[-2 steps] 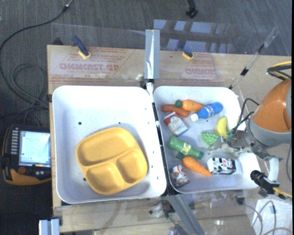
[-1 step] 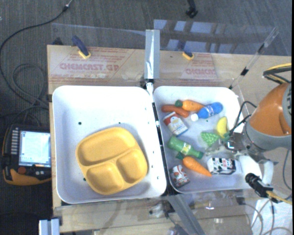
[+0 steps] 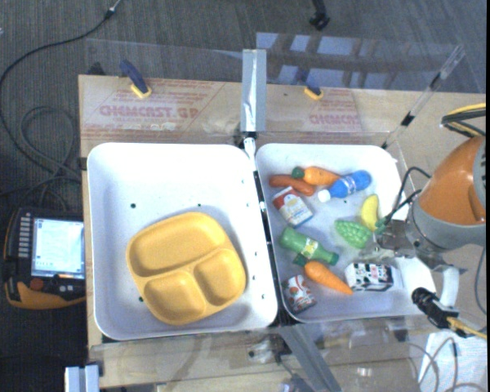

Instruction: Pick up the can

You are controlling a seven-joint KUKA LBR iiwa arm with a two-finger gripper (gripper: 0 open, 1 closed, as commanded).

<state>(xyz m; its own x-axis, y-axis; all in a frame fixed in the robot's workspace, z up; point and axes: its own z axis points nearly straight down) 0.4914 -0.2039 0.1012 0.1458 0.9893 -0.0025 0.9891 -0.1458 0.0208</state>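
Observation:
The can [image 3: 300,292] is small, with a red and white label, and lies on its side at the front left corner of the right bin [image 3: 327,155]. My gripper [image 3: 387,240] hangs over that bin's right side, between a bumpy green toy [image 3: 354,233] and a black-and-white carton [image 3: 369,276]. It is well to the right of the can and apart from it. The grey wrist with its orange band [image 3: 459,188] reaches in from the right.
In the right bin lie two carrots [image 3: 327,277] [image 3: 317,174], a green bottle [image 3: 307,247], a blue bottle [image 3: 349,184], a yellow banana [image 3: 368,211] and a red-and-white box [image 3: 293,207]. A yellow divided plate [image 3: 186,265] sits in the left bin [image 3: 114,170].

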